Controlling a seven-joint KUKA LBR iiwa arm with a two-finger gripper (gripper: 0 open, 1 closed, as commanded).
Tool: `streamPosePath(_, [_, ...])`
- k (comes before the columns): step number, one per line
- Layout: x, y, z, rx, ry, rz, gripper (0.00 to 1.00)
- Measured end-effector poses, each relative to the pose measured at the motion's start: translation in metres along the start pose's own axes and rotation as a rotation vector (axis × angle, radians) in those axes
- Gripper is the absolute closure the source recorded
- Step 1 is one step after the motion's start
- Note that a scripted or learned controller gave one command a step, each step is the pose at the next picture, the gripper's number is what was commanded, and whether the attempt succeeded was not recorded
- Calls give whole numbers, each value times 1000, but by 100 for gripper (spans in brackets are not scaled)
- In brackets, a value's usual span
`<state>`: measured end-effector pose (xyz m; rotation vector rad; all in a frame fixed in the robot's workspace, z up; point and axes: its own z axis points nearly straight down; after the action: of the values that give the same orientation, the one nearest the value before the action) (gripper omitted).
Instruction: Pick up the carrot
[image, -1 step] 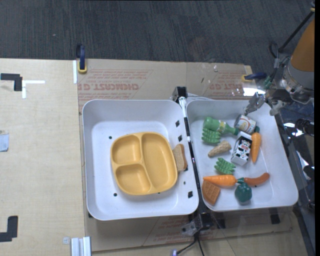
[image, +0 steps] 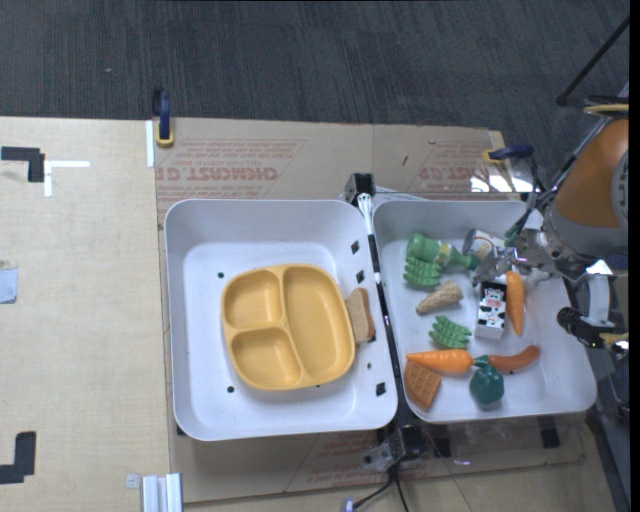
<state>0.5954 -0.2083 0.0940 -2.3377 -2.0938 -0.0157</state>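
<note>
Lowest in frame, right bin (image: 560, 400): your carrot (image: 440, 361) lies untouched beside the waffle (image: 421, 384). Claw (image: 497, 262) hovers at upper right; its state cannot be told. Pick remains undone.

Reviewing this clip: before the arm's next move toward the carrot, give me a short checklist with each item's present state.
1. Carrot in plain sight in the right bin: ok.
2. Carrot free of the pincer, which hangs further back over the bin: ok, nothing grasped yet.
3. Pincer ready to take it: cannot tell.
4. Room around the carrot: not ok; leafy green piece just behind it, waffle just in front, sausage near its tip.
5. No mix-up with lookalikes: not ok; a second orange piece lies right by the pincer.
6. Yellow plate out of the path: ok, left bin.
</note>
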Motion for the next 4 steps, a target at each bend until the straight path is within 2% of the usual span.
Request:
streamPosePath(1, [-2,2,-12,-5,-4,-2,100])
streamPosePath(2, [-3,17,-7,-3,-17,-224,100])
streamPosePath(3, [0,15,-1,1,-11,-224,0])
streamPosePath(4, [-1,16,-12,-2,-15,-225,100])
